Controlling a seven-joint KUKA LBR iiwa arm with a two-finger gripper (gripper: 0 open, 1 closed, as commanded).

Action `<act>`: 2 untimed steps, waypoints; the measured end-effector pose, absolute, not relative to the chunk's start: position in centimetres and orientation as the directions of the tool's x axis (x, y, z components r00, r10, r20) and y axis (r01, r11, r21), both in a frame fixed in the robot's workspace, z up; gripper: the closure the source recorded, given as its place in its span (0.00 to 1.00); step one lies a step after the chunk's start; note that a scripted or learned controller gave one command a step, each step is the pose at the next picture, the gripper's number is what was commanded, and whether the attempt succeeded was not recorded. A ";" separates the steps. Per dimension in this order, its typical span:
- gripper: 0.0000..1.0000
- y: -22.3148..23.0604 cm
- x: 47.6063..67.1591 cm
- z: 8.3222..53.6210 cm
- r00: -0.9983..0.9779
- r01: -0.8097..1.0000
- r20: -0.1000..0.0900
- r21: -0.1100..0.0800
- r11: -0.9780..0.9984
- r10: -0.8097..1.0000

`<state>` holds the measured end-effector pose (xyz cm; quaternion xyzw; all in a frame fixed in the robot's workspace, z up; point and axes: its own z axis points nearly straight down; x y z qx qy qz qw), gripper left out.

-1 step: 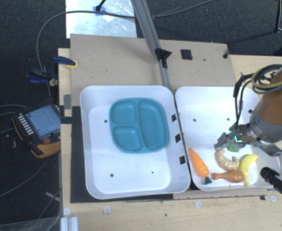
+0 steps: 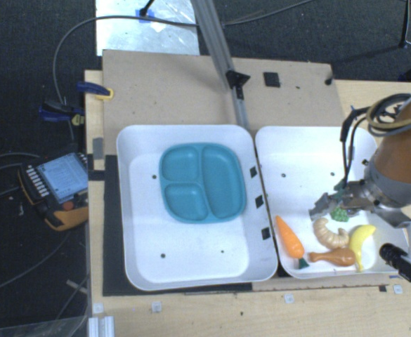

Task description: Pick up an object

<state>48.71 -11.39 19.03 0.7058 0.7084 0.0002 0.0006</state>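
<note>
In the right bin, near its front right corner, lies a cluster of toy foods. An orange carrot lies at the left of it. A beige curled piece, a yellow banana and a brown drumstick lie to the carrot's right. A small green piece sits just behind the beige one. My gripper hangs low over the green piece, at the back edge of the cluster. The grey wrist and orange band hide what lies beneath them.
The left bin holds a blue divided plate toward its back. A grey metal pole slants across the board behind the bins. Black cables loop beside the arm.
</note>
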 end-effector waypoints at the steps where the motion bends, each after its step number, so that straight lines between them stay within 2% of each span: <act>1: 0.00 -11.9 49.6 13.7 -0.001 1.000 0.001 -0.002 0.001 1.000; 2: 0.00 -11.9 49.7 8.6 0.000 1.000 0.000 0.002 0.000 1.000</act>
